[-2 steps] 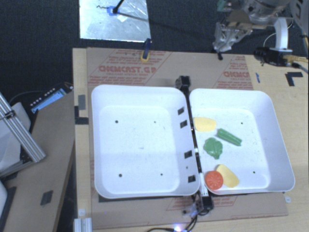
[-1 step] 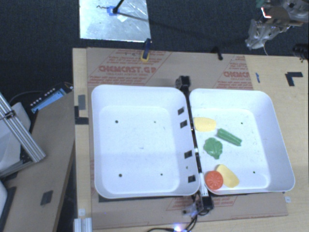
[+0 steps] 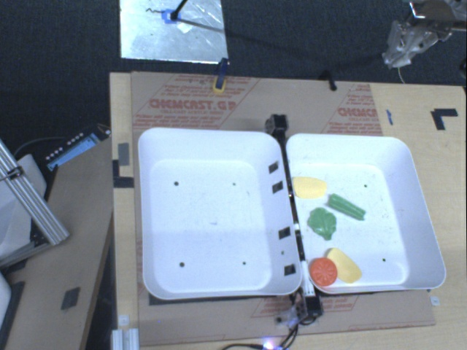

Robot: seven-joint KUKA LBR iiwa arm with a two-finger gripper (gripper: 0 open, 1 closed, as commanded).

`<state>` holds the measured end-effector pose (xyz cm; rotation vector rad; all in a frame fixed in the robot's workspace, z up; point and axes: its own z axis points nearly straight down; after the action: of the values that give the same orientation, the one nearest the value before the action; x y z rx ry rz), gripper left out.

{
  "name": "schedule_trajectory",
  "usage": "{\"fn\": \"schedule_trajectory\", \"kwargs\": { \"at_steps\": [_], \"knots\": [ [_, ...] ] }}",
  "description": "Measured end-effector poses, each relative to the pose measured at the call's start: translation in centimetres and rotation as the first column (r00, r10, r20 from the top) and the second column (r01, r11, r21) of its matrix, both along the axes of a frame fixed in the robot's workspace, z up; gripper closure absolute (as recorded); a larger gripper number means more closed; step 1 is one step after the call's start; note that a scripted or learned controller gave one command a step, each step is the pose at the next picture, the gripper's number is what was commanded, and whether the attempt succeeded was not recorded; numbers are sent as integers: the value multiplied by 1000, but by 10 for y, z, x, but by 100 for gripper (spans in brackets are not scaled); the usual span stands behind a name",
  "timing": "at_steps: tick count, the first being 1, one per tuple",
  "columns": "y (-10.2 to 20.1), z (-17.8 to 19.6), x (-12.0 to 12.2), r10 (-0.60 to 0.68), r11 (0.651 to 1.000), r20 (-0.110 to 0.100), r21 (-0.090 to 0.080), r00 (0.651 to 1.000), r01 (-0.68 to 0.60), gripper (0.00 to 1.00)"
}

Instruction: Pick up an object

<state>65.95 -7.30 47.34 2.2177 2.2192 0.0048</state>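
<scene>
At the upper right corner, the grey metal two-finger gripper (image 3: 403, 49) hangs above the dark carpeted floor (image 3: 58, 64), beyond the far edge of the bench and well apart from both bins. Much of the arm is cut off by the top and right edges, and the gripper reads as a pale, blurred cluster of metal; how it is set cannot be told, and nothing can be made out in its grasp.

Below it, the brown cardboard sheet with red printed lettering (image 3: 190, 100) covers the bench and bears the two shallow white plastic bins side by side. The right bin (image 3: 419, 217) holds five small items, all gathered toward its left half. A pale yellow rounded piece (image 3: 309, 188) lies near the dividing rim. Just beside it to the right, a green elongated piece (image 3: 346, 206) lies at a slant. A green leafy, lumpy piece (image 3: 322, 222) sits below them. Near the bin's front left corner, a red-orange round piece (image 3: 323, 271) touches a yellow oblong piece (image 3: 346, 266). What these items are exactly is too small to tell.

The left bin (image 3: 204, 217) shows a bare white floor with a few dark dots.

Beyond the bench, a shiny silver square sheet (image 3: 174, 19) lies on the floor, crossed by a thin dark cable (image 3: 284, 46).
</scene>
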Motion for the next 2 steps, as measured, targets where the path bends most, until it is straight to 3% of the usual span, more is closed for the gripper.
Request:
{"fn": "schedule_trajectory", "kwargs": {
  "at_steps": [1, 2],
  "knots": [
    [-15, 32, -12, 0, 1000, 0, 0, 1000, 0, 100],
    [-7, 46, -50, 3, 1000, -1, 1, 1000, -3, 100]
  ]
}}
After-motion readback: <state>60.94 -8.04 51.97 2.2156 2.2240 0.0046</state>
